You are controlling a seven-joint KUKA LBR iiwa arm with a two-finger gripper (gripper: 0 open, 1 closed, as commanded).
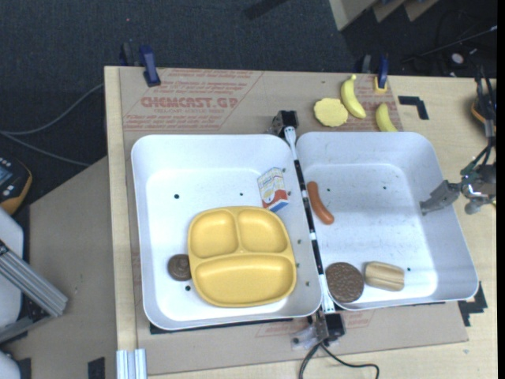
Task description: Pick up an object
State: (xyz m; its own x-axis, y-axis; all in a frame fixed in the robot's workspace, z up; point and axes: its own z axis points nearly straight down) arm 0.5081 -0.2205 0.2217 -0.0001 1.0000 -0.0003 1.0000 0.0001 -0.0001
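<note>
two white bins sit side by side on the counter [197,101]. left bin [158,212]: yellow divided plate [241,257], small carton [273,189], brown disc [179,268]. right bin [426,212]: sausage [319,202] by the inner wall, chocolate cookie [344,282] just beside a bread roll [384,275]. gripper [454,196] at the right bin's right rim, nothing between its fingers; finger spacing cannot be told.
</note>
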